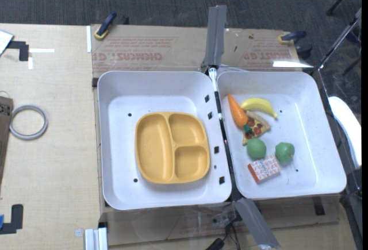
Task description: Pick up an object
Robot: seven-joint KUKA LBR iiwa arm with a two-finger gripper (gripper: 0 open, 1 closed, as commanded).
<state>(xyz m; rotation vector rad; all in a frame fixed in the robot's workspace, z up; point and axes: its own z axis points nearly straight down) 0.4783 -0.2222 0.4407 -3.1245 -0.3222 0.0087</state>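
Fingers: state cannot be told from this view.
Bench (52, 185): pale wood, with two shallow white bins side by side.
Left bin (115, 93): holds one yellow plate (172, 147) with three compartments, lying flat near the bin's middle.
Right bin (310, 99): holds all the small items, grouped in its left half.
Carrot (237, 111): orange, lying at a slant by the bin's left wall, farthest left of the group.
Banana (259, 106): yellow, just right of the carrot, on the far side of the group.
Pizza slice (255, 127): toy piece, just near of the banana, touching or almost touching the carrot's near end.
Green fruit, left (256, 148): round, just near of the pizza slice.
Green fruit, right (284, 152): round, beside the first one but apart from it.
Small box (264, 169): red and white, lying flat, nearest item of the group, just near of the left green fruit.
Cardboard sheet (155, 50): brown, printed, lying under the far edges of both bins.
Blue clamps: one (105, 25) at the sheet's far left corner, one (293, 37) at its far right.
Grey strip (215, 33): runs far from the seam between the bins.
Tape roll (26, 122): grey ring, flat on the bench, well left of the bins.
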